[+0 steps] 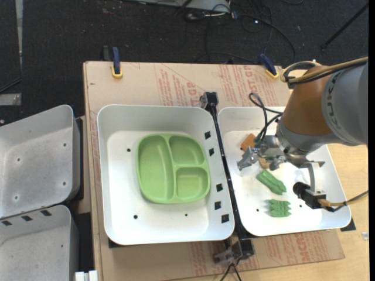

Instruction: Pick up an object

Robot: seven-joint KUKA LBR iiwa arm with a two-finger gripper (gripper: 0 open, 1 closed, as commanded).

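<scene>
The end effector (251, 157) is hovering low in the right bin (337, 174), its opening impossible to judge. Two green objects are lying nearby: one (270, 181) just beside it, another (278, 208) nearer the front wall.

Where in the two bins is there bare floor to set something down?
Left bin: only strips around the green divided plate. Right bin: bare along the near wall below the green pieces; its middle is crowded by the end effector.
</scene>
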